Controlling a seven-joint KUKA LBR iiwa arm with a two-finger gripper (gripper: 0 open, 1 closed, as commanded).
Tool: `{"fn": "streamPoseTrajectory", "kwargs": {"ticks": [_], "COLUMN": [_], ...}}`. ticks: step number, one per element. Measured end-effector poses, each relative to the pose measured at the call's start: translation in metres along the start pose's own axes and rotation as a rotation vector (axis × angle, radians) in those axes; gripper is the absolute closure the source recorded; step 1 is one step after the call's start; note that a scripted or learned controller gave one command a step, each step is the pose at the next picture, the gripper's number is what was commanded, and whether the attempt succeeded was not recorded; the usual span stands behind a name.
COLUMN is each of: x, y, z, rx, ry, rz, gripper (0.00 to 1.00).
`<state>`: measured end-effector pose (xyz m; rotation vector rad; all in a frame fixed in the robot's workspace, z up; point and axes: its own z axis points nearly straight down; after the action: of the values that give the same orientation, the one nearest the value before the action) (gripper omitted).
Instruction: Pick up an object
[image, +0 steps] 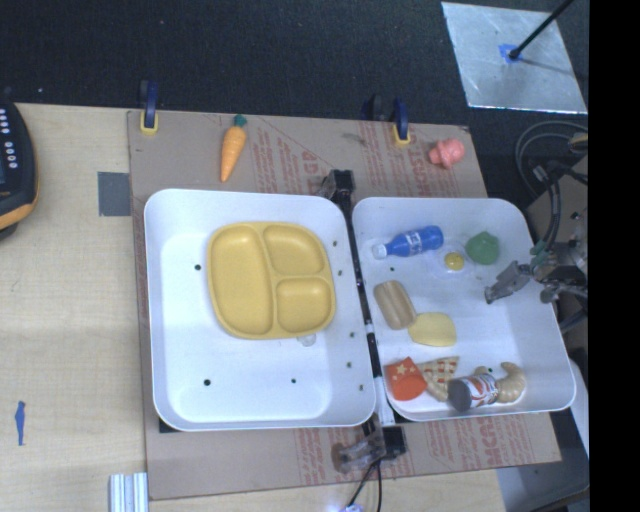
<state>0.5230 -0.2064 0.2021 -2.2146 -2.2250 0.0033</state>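
The gripper (503, 287) is hovering over the right bin (535, 330), jaws spread and holding nothing, needing to descend onto a toy.

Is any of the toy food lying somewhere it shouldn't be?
Yes, two toys lie outside the bins, on the brown cardboard sheet behind them. The orange toy carrot sits behind the left white bin, and a small pink toy sits behind the right white bin. The yellow divided plate also rests tilted.
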Motion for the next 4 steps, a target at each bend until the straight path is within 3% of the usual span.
{"fn": "streamPoseTrajectory", "kwargs": {"ticks": [1, 2, 3, 4], "x": [0.048, 0.06, 0.064, 0.111], "y": [0.14, 0.079, 0.007, -0.05], "z": [0.024, 0.108, 0.112, 0.112], "rx": [-0.011, 0.011, 0.008, 0.008], "ry": [0.0, 0.002, 0.002, 0.004], "rz": [-0.009, 0.0, 0.002, -0.001], "gripper": [0.0, 0.0, 0.0, 0.0]}}
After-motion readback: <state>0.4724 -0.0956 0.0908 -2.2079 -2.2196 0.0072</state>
